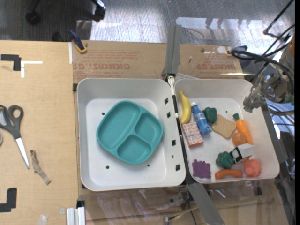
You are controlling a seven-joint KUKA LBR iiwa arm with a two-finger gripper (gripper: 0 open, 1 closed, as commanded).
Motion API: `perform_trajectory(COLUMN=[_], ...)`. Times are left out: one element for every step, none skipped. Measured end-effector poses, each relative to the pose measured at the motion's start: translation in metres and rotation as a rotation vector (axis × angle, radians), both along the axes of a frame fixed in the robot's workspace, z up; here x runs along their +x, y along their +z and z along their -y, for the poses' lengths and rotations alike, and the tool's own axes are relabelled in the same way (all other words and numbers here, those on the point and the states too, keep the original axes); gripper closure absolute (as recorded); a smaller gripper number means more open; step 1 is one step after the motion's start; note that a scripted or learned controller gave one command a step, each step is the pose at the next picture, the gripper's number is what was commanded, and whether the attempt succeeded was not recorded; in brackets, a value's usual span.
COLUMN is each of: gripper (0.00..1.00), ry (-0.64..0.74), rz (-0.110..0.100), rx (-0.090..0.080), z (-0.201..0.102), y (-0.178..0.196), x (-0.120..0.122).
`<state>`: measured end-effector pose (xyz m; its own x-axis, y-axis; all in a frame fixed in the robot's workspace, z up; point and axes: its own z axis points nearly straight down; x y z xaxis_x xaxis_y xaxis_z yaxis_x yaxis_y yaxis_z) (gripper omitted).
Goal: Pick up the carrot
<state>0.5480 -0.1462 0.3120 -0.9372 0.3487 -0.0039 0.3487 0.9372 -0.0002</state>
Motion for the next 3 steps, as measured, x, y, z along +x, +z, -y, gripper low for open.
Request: perform_trajectory(gripper=[1.00, 1.00, 1.00], ry=[-0.091, 0.097, -0.158], rz=[-0.004, 0.001, 0.002], rx=[0.002, 0.000, 0.002], z=[-0.007, 0.068, 0.041], y=[-0.175, -0.219, -0.219], x=[-0.016, -0.004, 0.031])
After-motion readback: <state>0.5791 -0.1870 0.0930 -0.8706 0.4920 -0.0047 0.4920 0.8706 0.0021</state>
